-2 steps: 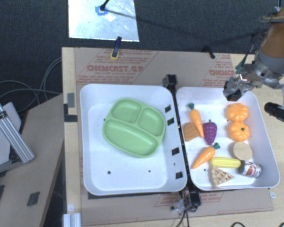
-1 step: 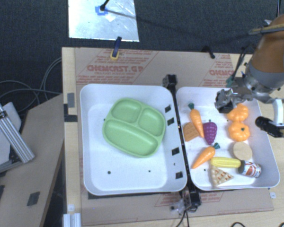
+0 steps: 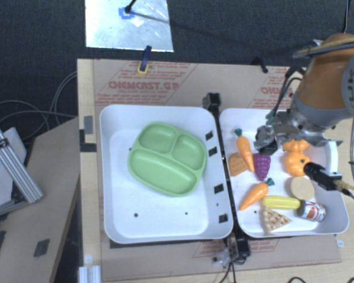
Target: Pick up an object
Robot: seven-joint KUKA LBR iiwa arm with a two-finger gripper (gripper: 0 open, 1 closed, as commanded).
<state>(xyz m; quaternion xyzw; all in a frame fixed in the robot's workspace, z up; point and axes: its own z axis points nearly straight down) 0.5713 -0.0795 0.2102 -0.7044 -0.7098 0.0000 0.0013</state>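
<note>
Your gripper (image 3: 266,139) hangs low in the right bin (image 3: 336,217), just right of the upper carrot (image 3: 245,150) — likely lining up a pick. You can't tell how its jaws stand. The purple grapes (image 3: 262,165) lie just below that carrot.

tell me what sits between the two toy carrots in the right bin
In the camera view, a tan bread-like piece and purple grapes lie between the upper carrot and the lower carrot, in the right bin.
</note>
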